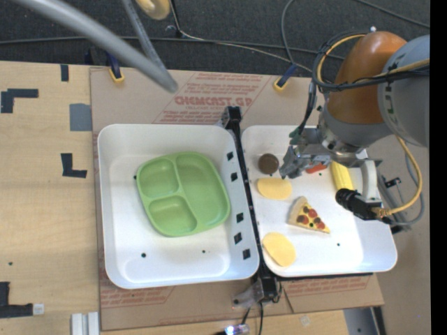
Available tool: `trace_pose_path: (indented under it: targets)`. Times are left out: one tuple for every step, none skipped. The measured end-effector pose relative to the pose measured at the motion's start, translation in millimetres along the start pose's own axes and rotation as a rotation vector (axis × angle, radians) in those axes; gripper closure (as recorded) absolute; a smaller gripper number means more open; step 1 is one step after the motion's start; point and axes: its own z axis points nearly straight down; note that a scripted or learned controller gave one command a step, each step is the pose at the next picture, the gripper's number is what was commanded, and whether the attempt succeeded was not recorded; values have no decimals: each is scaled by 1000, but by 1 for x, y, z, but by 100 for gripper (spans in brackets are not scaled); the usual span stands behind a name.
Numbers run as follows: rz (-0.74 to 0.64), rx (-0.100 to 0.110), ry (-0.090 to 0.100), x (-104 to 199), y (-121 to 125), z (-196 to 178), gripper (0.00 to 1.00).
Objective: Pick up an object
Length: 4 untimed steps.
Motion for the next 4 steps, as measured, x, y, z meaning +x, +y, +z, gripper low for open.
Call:
trace_pose_path:
  targets:
    - [1,-2,0,45,22,-7,100]
    - [-1,-1,1,104,39,-9,100]
    - [0,-2,0,153,62,-11,100]
    - [3,0,-1,150,61,-11,0]
